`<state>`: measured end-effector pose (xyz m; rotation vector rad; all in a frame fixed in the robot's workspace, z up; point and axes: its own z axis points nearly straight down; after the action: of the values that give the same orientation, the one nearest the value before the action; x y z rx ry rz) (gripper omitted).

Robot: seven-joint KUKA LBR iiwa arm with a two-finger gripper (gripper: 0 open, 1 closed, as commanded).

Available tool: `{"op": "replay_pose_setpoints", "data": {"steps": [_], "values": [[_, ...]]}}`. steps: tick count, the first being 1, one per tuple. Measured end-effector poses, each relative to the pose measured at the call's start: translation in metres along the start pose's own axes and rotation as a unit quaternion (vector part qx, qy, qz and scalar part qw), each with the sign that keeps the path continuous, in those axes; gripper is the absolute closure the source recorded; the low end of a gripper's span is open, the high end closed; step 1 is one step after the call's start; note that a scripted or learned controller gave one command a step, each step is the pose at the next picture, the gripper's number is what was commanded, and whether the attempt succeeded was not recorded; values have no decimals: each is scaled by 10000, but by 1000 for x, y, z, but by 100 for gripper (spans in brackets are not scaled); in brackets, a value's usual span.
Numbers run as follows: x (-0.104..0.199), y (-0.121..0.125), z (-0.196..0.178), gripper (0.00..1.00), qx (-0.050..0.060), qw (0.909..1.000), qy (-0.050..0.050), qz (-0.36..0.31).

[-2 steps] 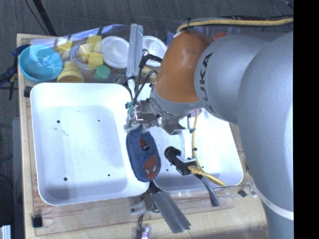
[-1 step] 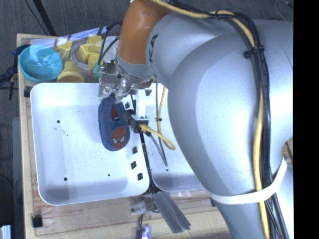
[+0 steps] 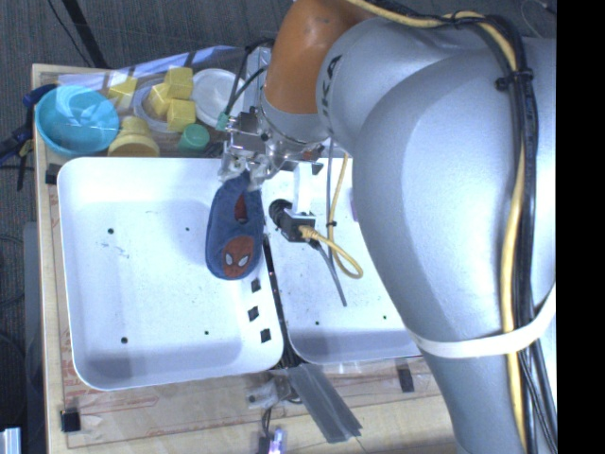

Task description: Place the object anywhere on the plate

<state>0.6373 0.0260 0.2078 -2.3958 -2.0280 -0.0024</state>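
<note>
A small blue slipper [image 3: 233, 233] with a Spider-Man face near its lower end hangs upright over the right side of the left bin [image 3: 132, 282]. Its top end is pinched between the fingers of my gripper [image 3: 246, 168], which is shut on it just below the orange wrist band [image 3: 298, 55]. The slipper's lower tip hovers close to the bin floor, near the divide between the two bins. The big grey arm hides most of the right bin [image 3: 331, 334].
Behind the left bin lie a blue bowl [image 3: 77, 118], several yellow blocks [image 3: 175, 93], a green cap [image 3: 195, 137] and a whitish round dish [image 3: 216, 88]. A black fitting [image 3: 282, 214] and a yellow cable [image 3: 342, 256] hang beside the slipper over the right bin.
</note>
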Motion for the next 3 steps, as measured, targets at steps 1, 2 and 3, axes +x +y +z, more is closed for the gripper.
{"op": "replay_pose_setpoints", "data": {"steps": [1,2,3], "values": [[-75,32,16,100,9,9993,-21,-373],[-19,23,-62,100,-3,9812,-16,-1931],[58,9,-77,100,7,9779,-15,-2093]]}}
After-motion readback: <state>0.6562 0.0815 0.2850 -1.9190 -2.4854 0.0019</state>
